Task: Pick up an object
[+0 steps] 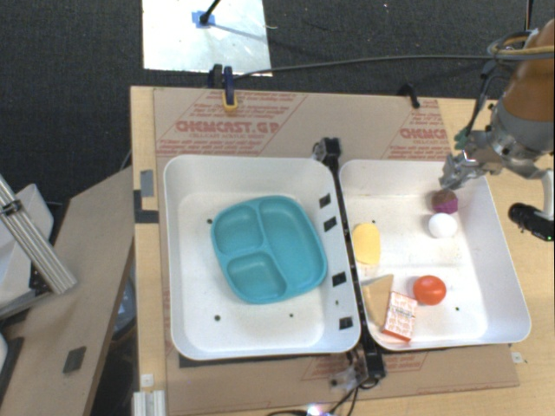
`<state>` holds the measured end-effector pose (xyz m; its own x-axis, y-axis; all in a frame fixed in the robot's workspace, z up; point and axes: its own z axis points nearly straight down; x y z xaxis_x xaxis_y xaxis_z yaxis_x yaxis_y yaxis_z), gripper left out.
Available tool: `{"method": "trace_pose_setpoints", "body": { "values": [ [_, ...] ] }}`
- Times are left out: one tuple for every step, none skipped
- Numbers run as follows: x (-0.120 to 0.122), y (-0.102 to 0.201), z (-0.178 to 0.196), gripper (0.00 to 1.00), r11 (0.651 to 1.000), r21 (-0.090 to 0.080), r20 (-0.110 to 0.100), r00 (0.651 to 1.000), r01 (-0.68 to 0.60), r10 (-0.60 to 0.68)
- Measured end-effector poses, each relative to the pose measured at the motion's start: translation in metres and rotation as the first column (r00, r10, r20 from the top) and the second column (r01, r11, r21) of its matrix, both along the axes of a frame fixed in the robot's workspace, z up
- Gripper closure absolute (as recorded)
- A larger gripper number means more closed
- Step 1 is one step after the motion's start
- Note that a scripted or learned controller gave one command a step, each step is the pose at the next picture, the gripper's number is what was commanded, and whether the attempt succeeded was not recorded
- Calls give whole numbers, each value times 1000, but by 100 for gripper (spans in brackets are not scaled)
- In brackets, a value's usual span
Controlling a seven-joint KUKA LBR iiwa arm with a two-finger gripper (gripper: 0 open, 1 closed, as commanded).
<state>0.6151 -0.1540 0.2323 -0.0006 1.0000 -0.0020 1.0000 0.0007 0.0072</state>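
Arm [525, 94] enters from the right, over the far right corner of the right bin [499, 232]. End effector [457, 173] sits low above the bin's far side, just above and touching or nearly touching the purple item [446, 202]. How far it is open cannot be told at this resolution, and nothing is visibly held by it.

Right bin contents: purple item at the far right; white ball [442, 225] just beside it on the near side; red tomato [429, 289] nearer still; yellow piece [367, 243] by the left wall; tan wedge [376, 296] near the front left corner, with a red-and-white packet [401, 316] lying partly on it.

Left bin [186, 258]: a teal divided plate [267, 248], three compartments, lying flat near the centre.

Both bins rest on a cardboard sheet [260, 115] on the table [143, 146].
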Motion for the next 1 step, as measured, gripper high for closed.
{"method": "trace_pose_setpoints", "body": {
  "values": [
    [10,-1,49,100,1000,0,1,1000,-4,4]
  ]
}}
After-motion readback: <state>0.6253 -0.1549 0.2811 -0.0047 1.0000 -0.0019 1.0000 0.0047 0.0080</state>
